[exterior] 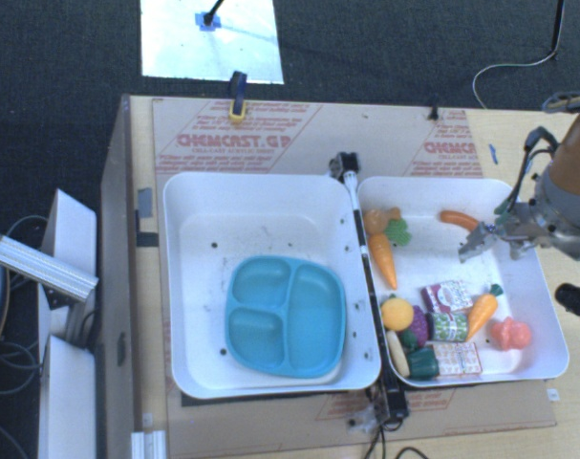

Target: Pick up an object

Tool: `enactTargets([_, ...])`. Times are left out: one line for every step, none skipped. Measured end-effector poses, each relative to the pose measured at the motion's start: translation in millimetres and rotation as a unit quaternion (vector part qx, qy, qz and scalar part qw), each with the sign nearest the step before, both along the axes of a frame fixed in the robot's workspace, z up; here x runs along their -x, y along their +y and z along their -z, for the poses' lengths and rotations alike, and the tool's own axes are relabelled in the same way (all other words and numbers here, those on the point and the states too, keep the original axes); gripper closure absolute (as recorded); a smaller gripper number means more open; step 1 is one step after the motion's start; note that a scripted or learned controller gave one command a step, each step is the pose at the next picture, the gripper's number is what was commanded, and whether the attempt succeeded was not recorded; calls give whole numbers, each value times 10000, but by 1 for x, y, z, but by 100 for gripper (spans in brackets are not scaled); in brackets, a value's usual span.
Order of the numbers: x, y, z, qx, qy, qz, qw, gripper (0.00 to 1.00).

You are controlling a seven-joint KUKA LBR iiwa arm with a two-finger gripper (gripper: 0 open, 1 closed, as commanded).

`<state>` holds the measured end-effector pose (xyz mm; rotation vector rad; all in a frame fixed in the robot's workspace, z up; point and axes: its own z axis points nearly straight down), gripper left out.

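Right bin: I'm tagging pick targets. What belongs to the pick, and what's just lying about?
For the job:
gripper
right bin
carrots
sausage
lemon
can

Lying about:
blue tray
left bin
clamp

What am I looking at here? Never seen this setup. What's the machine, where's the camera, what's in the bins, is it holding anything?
One camera looks down at a slant on a bench with two white bins. The grey robot arm reaches in from the right; its hand hovers over the right bin, with nothing visibly between its fingers. The left bin holds a blue divided plate. The right bin holds toy food: a long carrot, an orange sausage-like piece close to the hand, a yellow fruit, a small carrot, a pink piece and small printed packets.
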<state>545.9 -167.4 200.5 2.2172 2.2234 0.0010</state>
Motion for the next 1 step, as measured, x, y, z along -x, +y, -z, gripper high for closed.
enactTargets([44,-40,30,3,6,13,10000,0])
